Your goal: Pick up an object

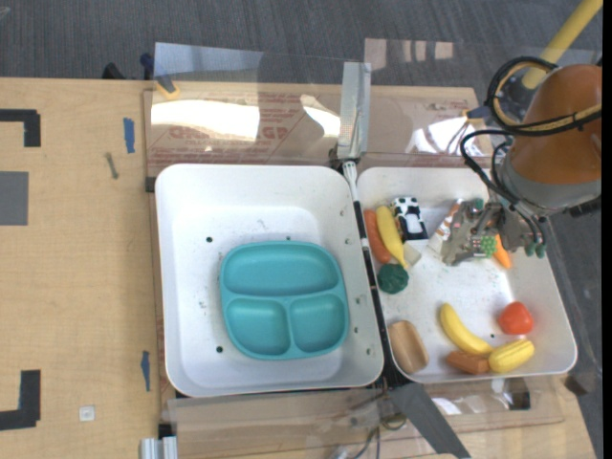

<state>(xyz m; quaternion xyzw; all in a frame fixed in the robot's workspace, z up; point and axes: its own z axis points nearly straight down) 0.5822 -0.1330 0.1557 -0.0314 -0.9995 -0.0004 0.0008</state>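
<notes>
End effector (pixel 469 239) low in right bin (pixel 559 323), grip state unclear; banana (pixel 462 327) nearby, long axis diagonal.

A teal divided plate (pixel 283 297) lies in the left white bin (pixel 182 199).

bins: two, a left bin (pixel 182 256) and a right bin (pixel 550 299)
tray (pixel 282 299): one, teal, three compartments
bananas: two, one (pixel 390 234) by the divider, one (pixel 462 327) lower down
lemon (pixel 511 355): one
tomato (pixel 516 317): one
hot dog (pixel 467 361): one
bread roll (pixel 408 345): one
green ball (pixel 392 277): one
cow toy (pixel 411 216): one
</notes>
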